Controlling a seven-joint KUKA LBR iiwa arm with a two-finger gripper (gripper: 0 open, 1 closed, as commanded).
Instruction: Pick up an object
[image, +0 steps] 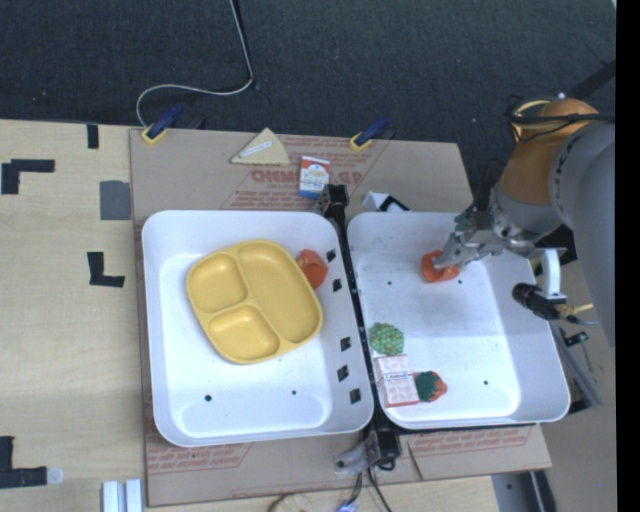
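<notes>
The hand (462, 250) sits low in the upper right of the frame, over the right bin (500, 400), its metal tips right at an orange-red object (438, 267) that lies on the bin floor. The tips touch or nearly touch its upper right side, but whether they are spread, closed or clamped on it I cannot tell.

The orange-red object looks small, rounded and light, probably a plastic or rubbery toy with a smooth skin that could slip; a grip across its narrow middle seems the safest.

Further down in the same bin lie a green leafy ball (386, 337), a small printed packet (396, 380) and, just beside it, a green-and-orange toy (430, 385). The left bin (170, 400) holds a yellow divided plate (254, 299) with an orange cup (314, 267) touching its upper right edge. Both bins rest on a cardboard sheet (200, 170) on the pale wooden worktop (60, 330); dark carpet (400, 60) fills the top of the frame.
</notes>
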